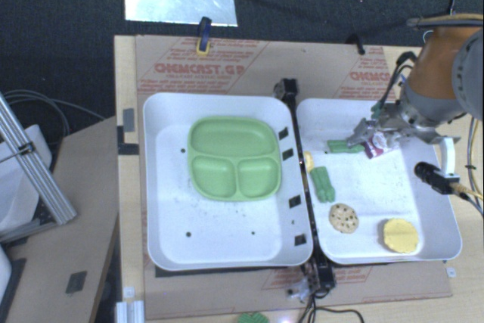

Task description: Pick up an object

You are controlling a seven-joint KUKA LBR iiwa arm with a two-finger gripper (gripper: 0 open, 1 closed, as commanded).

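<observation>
I am watching the end effector (372, 134) hanging low over the far part of the right shallow white plastic bin (446, 238), and from this angle I cannot tell whether it is gripping anything or standing ready. Just beneath and beside it, a small crumpled packet in white and dark red (376, 147) is lying next to a flat green bar-shaped piece (344, 147); I am judging the packet to be the likely target, light and soft, apt to crumple or slide, so a pinch across its narrow middle is looking best. Nearer the bin divider a green ridged toy block (323, 184) is lying well apart from these, stiff and easy to clamp across its short sides. Toward the near edge a round chocolate-chip cookie toy (343, 218) and a yellow disc-shaped toy (400, 235) are sitting flat, thin and probably hard to get under on the slick bin floor. The left white bin (166, 238) is holding a pale green divided plastic tray (233, 159). Both bins are resting on a cardboard-covered tabletop (197, 68), and the right bin is leaving fair room around each piece.
</observation>
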